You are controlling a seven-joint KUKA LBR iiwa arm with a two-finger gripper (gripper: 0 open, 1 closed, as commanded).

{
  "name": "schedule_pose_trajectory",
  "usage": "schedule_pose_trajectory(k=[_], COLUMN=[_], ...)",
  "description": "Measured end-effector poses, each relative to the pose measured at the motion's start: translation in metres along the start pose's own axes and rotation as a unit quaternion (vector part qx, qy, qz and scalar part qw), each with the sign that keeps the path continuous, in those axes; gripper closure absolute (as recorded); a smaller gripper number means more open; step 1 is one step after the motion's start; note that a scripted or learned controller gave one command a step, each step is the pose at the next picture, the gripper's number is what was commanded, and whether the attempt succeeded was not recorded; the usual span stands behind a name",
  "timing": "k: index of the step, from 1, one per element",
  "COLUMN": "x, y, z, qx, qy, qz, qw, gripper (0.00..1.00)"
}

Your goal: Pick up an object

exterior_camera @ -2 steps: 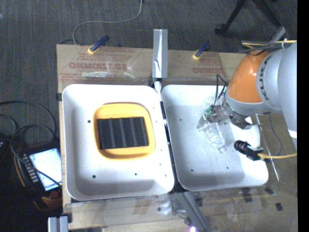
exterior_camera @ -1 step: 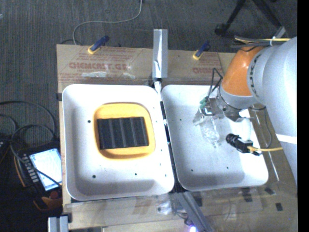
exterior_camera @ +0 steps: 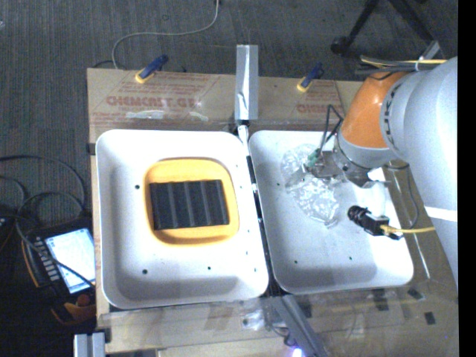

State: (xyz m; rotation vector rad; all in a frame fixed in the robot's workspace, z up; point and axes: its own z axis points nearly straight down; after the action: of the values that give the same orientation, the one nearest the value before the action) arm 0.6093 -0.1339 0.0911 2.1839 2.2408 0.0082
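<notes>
Clear crumpled plastic [exterior_camera: 316, 199] lies in the upper middle of the right bin [exterior_camera: 297, 274], centre-right of the frame. I see the gripper [exterior_camera: 324, 163] down at its upper edge, though I cannot tell whether it is wide, narrow or holding anything. At centre-left, the left bin [exterior_camera: 119, 274] holds 1 yellow tray [exterior_camera: 160, 175] with a black ridged insert [exterior_camera: 188, 204], well apart from the arm [exterior_camera: 439, 125].
</notes>
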Motion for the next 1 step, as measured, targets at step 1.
schedule_pose_trajectory(k=[1], x=[-0.0113], y=[-0.0123], z=[-0.0003], qx=[-0.001], qy=[0.001], qz=[-0.067], qw=[0.9977], gripper=[0.00])
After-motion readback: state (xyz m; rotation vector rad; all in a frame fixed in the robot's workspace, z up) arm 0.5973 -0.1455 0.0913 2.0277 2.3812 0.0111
